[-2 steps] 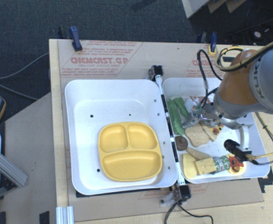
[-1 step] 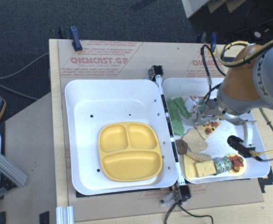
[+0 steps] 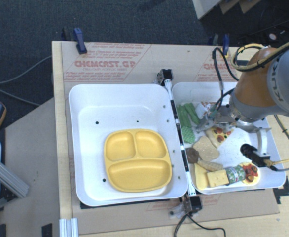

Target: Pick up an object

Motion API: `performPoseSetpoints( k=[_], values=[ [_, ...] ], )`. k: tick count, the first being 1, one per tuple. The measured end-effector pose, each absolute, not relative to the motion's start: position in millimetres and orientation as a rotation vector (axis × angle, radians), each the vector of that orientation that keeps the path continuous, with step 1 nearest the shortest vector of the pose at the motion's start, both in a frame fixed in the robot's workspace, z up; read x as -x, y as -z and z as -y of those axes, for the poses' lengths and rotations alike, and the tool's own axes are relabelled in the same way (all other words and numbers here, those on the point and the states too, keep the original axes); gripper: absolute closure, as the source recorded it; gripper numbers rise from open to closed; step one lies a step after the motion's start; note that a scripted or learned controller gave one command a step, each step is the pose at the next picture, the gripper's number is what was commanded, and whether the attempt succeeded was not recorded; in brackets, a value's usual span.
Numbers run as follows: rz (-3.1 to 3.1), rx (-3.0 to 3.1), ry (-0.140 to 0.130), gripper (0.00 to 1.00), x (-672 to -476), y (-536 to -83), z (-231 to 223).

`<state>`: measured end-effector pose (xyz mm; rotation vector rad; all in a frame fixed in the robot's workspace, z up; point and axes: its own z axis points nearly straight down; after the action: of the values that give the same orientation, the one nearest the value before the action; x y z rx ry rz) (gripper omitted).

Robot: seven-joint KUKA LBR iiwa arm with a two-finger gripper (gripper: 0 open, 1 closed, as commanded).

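Two shallow white bins sit side by side on the counter [image 3: 110, 63], a board printed with red lettering. The left bin [image 3: 85, 107] holds one thing: a yellow divided plate [image 3: 137, 159] with three compartments, two small ones toward 12 o'clock and one large one toward 6 o'clock, lying flat in the bin's lower middle.

The right bin [image 3: 272, 179] holds a crowded mix. At its 10 o'clock corner lies a green ridged piece [image 3: 188, 120], running lengthwise along the wall shared with the left bin. Toward the centre is a tan, flat round piece [image 3: 206, 148], with a small dark brown lump [image 3: 192, 155] touching it at 8 o'clock. Along the 6 o'clock edge sits a pale yellow block [image 3: 214, 177], and just beside it at 3 o'clock a small bottle-like item with a green and red label [image 3: 239, 174]. Small red and orange bits [image 3: 218, 132] lie near the bin's middle.

The grey arm with its orange band [image 3: 255, 80] reaches in from 3 o'clock and covers the bin's upper right. The end effector [image 3: 214, 118] is low over the clutter, close to the green piece and the red bits, but the wrist body and cables hide its fingers, so I cannot tell how far apart they are or whether anything is caught between them. A black part [image 3: 250, 153] hangs from the arm over the bin's 4 o'clock area. The items under the wrist are too jumbled to name.
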<state>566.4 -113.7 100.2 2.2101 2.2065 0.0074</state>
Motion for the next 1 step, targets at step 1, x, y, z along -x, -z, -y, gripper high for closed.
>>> performPoseSetpoints(
  k=[1],
  values=[
    [-2.219,-2.215,-0.012,0.00,-560.2,-88.7,127.1]
  ],
)
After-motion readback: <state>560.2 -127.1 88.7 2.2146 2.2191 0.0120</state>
